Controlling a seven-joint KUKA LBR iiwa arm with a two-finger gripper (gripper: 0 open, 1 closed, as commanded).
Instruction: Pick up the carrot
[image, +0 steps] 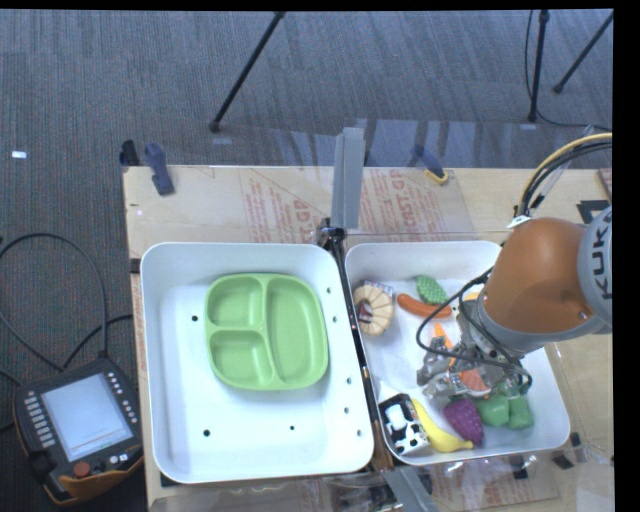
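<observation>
- Presently the gripper sits low in the right bin, over mixed toys; whether clenched or released cannot be told.
- Carrot lies apart at 11 o'clock from it, beside the green vegetable.
- Judged step: approach; next move calls for repositioning above the carrot.

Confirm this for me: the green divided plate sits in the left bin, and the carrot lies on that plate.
Wrong on one count. The green divided plate does sit in the left bin, but the carrot lies in the right bin, near the bread roll. The camera view shows it.
</observation>
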